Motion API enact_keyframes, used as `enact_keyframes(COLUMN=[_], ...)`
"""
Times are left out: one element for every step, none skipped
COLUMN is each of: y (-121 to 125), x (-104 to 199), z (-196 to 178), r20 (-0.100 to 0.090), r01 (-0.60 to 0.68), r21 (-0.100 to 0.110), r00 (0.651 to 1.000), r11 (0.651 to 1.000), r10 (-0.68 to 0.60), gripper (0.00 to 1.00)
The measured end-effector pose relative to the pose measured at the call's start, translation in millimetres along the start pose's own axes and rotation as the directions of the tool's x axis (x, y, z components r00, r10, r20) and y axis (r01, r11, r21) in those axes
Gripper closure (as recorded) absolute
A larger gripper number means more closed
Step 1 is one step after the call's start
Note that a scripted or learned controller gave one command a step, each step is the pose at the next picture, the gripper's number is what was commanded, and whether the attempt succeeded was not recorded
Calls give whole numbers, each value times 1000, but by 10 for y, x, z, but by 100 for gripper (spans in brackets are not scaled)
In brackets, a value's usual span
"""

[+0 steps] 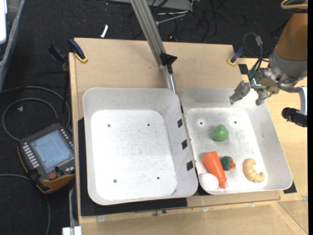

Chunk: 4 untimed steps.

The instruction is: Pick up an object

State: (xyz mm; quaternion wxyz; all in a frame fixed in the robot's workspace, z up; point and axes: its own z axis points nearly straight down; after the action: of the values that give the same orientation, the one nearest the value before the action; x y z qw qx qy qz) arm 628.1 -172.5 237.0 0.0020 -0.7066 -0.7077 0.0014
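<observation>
The right bin [244, 112] holds a green apple-like ball [220, 132], an orange carrot [215, 167], a white egg [210, 182], a small red and green strawberry-like toy [227, 163] and a tan croissant [254, 170]. My gripper [251, 94] hangs over the bin's far right rim, up and to the right of the green ball. Its two fingers are spread apart with nothing between them.
The left bin [98, 99] lies beside the right one on the wooden bench. A metal pole [149, 23] slants down to the gap between the bins. A teach pendant [46, 153] sits on the floor at the left.
</observation>
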Motion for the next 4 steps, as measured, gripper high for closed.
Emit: enact_keyframes(y=[4,-16,-45,-49], x=[2,-86,-93,-85], z=[-28,463,1107,1440], r20=[1,1,0,0], r01=[1,-3,-3,-2], r21=[-3,0,2,-1], r00=[1000,1000,1000,1000], r11=[1000,1000,1000,1000], r10=[-1,3,3,2], gripper=[0,0,0,0])
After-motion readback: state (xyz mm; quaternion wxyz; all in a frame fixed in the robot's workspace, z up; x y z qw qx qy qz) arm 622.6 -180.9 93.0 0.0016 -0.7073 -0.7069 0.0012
